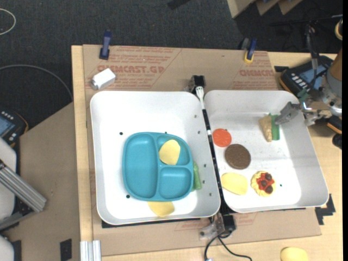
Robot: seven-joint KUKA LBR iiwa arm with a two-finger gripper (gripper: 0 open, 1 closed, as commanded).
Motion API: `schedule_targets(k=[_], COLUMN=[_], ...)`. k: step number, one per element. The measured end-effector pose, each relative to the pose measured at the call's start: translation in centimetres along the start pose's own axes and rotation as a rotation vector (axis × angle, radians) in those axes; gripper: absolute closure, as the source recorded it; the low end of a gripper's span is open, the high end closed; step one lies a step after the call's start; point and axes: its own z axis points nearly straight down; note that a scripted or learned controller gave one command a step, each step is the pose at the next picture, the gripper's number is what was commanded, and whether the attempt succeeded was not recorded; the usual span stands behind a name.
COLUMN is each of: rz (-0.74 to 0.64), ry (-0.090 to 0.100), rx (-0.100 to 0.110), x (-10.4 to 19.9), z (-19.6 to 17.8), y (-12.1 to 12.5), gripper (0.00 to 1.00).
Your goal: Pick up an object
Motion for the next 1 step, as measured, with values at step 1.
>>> schedule_targets(k=[1], rz=[0.003], ry=[-0.007], rx=[-0.013], x=[-1.60], z=[-12.51], y=[-5.23], gripper=[0.00])
